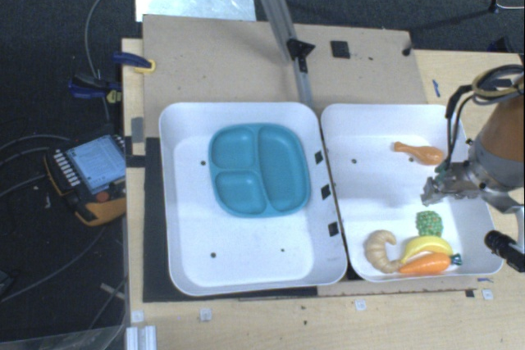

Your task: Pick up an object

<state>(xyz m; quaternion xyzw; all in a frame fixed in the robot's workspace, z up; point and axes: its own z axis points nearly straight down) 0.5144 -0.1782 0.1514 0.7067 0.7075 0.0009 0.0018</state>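
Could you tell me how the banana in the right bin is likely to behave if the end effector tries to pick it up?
The banana looks like smooth toy plastic, so probably stiff, light and a little slippery. Its curved shape may rock or swivel when nudged. It lies touching the carrot and croissant, so a grasp could push those neighbours too.

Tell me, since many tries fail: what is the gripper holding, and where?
Nothing visible. The gripper hangs over the right bin, just above the broccoli.
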